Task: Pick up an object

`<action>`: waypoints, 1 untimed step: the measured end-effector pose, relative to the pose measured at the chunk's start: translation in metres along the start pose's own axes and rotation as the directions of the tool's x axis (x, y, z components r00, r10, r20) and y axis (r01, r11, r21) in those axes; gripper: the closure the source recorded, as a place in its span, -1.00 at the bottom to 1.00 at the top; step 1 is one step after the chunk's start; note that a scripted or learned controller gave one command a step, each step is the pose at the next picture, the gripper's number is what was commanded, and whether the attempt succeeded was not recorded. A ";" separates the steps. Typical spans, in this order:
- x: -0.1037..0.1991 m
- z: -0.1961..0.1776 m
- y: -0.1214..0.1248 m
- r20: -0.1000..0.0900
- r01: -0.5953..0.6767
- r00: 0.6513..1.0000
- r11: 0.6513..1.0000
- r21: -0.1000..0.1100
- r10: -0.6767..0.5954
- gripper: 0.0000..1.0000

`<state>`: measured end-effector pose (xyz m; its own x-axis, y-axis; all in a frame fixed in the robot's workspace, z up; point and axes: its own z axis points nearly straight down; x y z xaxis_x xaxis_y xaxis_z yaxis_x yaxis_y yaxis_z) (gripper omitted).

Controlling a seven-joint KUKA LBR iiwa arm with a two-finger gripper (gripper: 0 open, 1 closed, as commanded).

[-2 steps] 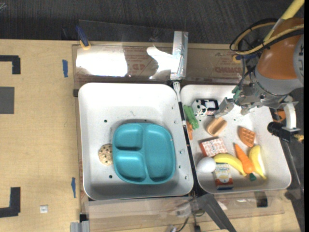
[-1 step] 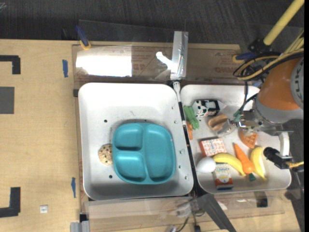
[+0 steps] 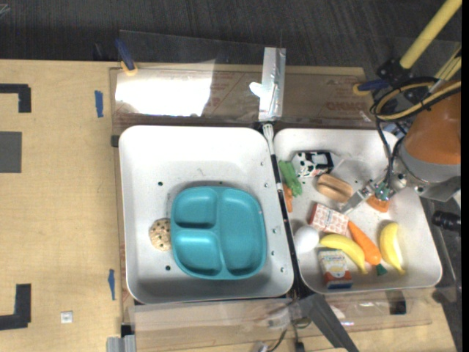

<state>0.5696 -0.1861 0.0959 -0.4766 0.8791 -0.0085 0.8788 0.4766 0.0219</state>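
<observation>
Near edge of right bin [image 3: 432, 273]: juice carton [image 3: 335, 264], two bananas [image 3: 344, 248], carrot [image 3: 364, 242]. Farther back: hot dog [image 3: 335, 188]. Gripper [image 3: 364, 196] sat low just right of hot dog; open or closed could not be told. Nothing seen held; pick not yet done.

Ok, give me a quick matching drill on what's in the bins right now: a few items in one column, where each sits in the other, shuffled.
Items:
1. teal divided tray
2. cookie
3. hot dog
4. juice carton

Places:
A. right bin, near front edge
B. left bin, middle
C. left bin, beside the tray's left edge
D. right bin, just left of the gripper

Pairs: 1-B, 2-C, 3-D, 4-A
</observation>
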 end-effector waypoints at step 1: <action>0.105 0.007 -0.038 -0.011 -0.079 0.997 0.997 0.019 0.079 -1.00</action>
<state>0.4860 -0.1121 0.0867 -0.4058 0.9139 0.0042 0.9139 0.4058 0.0031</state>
